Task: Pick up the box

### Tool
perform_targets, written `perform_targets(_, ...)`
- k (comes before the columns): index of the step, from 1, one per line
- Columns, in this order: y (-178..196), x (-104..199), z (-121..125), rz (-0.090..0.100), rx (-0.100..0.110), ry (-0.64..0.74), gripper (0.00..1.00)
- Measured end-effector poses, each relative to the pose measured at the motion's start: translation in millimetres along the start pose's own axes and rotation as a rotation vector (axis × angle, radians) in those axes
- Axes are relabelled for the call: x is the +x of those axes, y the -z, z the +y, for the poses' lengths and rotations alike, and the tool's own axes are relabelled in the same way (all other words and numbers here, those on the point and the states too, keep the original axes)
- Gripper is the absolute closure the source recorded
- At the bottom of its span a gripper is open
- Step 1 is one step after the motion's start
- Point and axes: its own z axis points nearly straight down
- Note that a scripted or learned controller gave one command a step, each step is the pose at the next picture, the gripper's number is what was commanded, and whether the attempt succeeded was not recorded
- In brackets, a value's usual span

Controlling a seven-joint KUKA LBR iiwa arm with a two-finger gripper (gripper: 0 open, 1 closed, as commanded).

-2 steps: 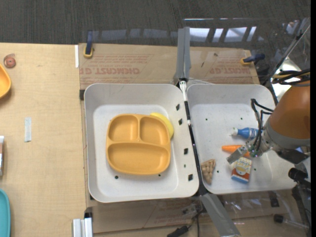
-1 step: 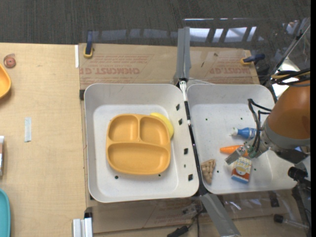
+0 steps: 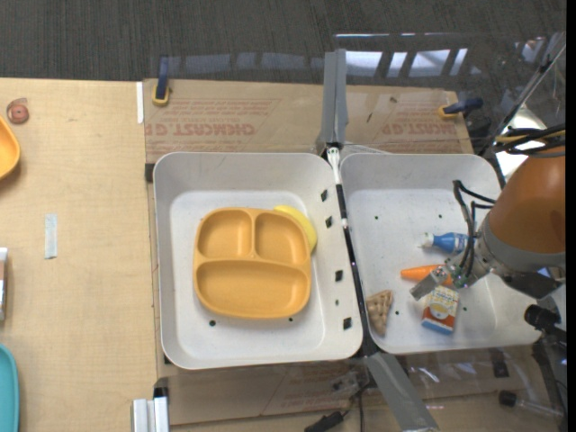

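The box point(image 3: 440, 310) lies near the front of the right bin point(image 3: 396, 176). The gripper point(image 3: 443, 279) sits directly above it, touching its far end; its grip cannot be made out. An orange carrot point(image 3: 418, 273) lies just left.

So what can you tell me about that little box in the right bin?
The box is a small carton, looking like cardboard, mostly white with an orange printed top and a blue lower end. It lies tilted on the floor of the right bin, near the front wall. The end effector sits right at its upper end; an orange carrot-like piece lies just beside it.
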Motion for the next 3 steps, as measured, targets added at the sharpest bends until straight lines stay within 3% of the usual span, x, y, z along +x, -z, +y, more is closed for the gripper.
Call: perform_targets(3, -0.4, -1.6, -0.3, 0.004, -0.001, 0.000, 0.00)
